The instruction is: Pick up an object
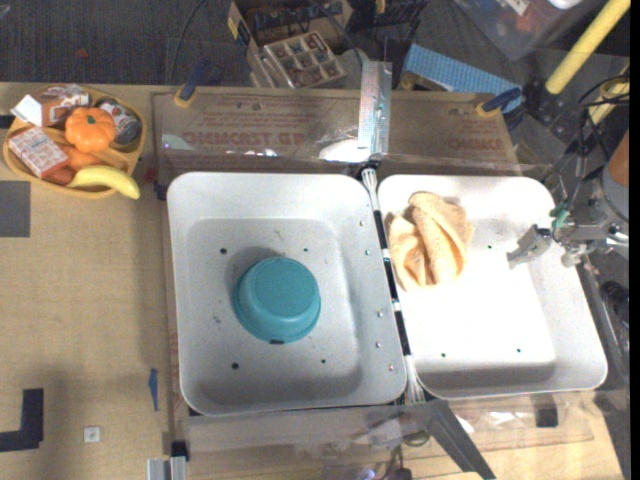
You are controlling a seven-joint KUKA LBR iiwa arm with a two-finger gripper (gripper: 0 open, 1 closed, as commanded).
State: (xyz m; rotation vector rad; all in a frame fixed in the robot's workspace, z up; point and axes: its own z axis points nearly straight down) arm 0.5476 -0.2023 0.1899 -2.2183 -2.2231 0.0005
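Cloth (430, 238) is lying crumpled in right bin (500, 353) | looking soft, light; pinching a raised fold | gripper (535, 243) is hovering at right, state unclear.

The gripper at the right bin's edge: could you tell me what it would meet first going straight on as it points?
Probably the tan cloth in the right bin; the gripper points left toward it, though its height is unclear.

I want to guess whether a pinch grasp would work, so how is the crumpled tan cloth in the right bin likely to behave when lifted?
The tan cloth lies bunched in soft folds, so it is probably floppy and would sag from the gripper. It looks thin, so likely light. Its raised folds offer something to pinch, though only one layer may get caught.
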